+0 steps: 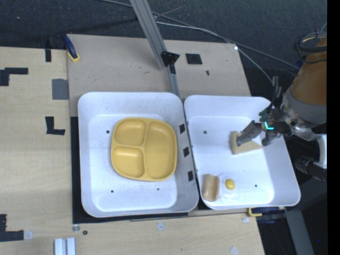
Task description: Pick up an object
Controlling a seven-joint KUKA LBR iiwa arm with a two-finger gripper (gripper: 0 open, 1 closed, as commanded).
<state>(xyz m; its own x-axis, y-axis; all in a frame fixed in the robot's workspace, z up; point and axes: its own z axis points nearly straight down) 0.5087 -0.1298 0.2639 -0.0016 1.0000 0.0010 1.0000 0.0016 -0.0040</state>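
No legible text, label or number on anything here

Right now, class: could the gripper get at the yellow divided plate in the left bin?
Probably yes: the yellow divided plate lies uncovered, nothing on it, though the gripper sits over the right bin.
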